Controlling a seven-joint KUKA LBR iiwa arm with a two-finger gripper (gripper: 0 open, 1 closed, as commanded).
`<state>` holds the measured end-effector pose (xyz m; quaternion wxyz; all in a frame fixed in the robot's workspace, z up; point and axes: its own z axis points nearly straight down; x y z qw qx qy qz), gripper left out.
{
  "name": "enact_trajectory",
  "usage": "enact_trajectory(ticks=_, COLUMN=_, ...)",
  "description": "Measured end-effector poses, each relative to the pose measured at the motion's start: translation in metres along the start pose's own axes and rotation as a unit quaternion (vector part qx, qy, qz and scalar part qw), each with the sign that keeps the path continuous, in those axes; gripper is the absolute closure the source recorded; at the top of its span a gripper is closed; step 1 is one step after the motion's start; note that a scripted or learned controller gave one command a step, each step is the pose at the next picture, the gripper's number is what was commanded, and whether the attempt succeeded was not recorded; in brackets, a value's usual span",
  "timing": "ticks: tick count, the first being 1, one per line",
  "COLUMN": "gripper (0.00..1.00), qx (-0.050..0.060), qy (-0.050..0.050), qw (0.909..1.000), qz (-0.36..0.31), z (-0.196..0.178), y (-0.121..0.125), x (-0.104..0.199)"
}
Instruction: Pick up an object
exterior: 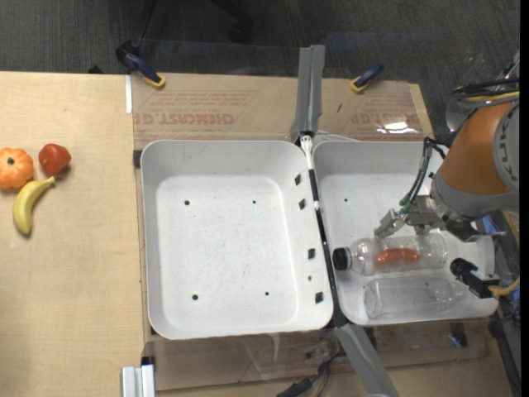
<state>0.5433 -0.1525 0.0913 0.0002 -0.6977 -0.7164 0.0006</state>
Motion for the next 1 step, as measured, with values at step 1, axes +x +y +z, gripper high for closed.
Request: enact_trajectory(ticks=1, gripper=0.00, qx=0.000, qy=0.000, qw=0.9986, qz=-0.052, z=0.0000, y=0.0062, x=0.0142)
